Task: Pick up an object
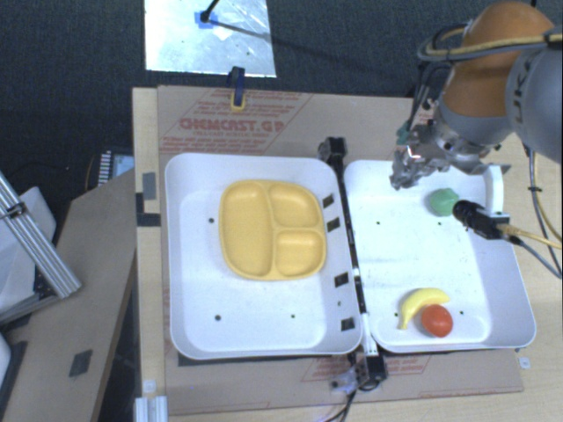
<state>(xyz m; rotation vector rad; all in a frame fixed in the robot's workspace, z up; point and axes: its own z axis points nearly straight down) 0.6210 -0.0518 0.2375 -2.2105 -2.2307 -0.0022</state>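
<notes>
In the right bin (493, 271) a small green object (442, 201) lies near the far edge. A yellow banana (420, 303) and a red tomato-like ball (437, 321) rest together near the bin's front. My gripper (404, 176) hangs over the far left part of the right bin, a little left of the green object and apart from it. Nothing shows between its fingers.
The left bin (189, 262) holds a yellow divided plate (271, 229). A black divider strip (345, 236) runs between the two bins. Cardboard lies under both bins, and a shiny sheet (209, 25) sits at the back.
</notes>
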